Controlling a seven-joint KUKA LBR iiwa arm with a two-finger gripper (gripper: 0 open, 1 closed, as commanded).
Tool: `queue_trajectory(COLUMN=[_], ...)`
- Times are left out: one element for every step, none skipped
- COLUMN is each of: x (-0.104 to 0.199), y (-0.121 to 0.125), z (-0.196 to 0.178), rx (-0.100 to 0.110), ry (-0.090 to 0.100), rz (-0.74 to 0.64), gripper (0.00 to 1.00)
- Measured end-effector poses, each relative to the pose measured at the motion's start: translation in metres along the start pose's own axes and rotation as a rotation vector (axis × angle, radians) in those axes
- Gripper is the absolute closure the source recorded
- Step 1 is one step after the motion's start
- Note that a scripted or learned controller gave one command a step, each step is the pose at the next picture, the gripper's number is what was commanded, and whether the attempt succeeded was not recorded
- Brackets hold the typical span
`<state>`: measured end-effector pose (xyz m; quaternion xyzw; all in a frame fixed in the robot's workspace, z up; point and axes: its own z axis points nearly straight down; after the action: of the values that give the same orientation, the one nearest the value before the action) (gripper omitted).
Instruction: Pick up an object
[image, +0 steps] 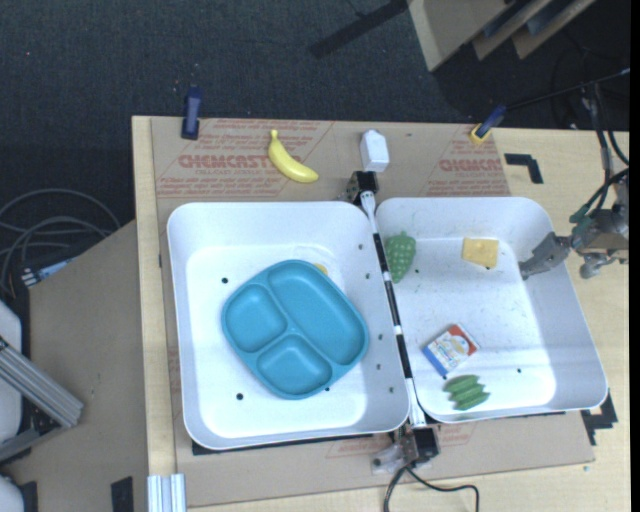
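- The end effector (545, 257) sits at the right bin's (560, 375) right rim; whether it is open cannot be told, and nothing is seen in its grip.
- Just to its left lies a yellow block (481, 251).
- Farther left, a green grape bunch (400, 255).
- Below-left, a small carton (449, 349) and green pod (466, 391).
- Beyond, the left bin (200, 300) holds a blue divided plate (292, 327).

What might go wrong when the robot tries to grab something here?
The claw sits at the right bin's edge, so it may bump the rim going in. The green pods lie near the front wall, leaving little room around them. The grapes sit against the divider, so the claw may hit that wall.
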<state>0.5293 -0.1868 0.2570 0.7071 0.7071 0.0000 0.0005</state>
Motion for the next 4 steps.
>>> queue_trajectory(x=[0.064,0.076,0.092,0.040], y=[-0.008,0.005,-0.029,0.001], z=[0.051,0.122,0.173,0.128], rx=[0.002,0.003,0.003,-0.001], ry=[0.002,0.002,0.001,0.000], rz=[-0.001,0.000,0.000,0.001], gripper=[0.00,0.00,0.00,0.00])
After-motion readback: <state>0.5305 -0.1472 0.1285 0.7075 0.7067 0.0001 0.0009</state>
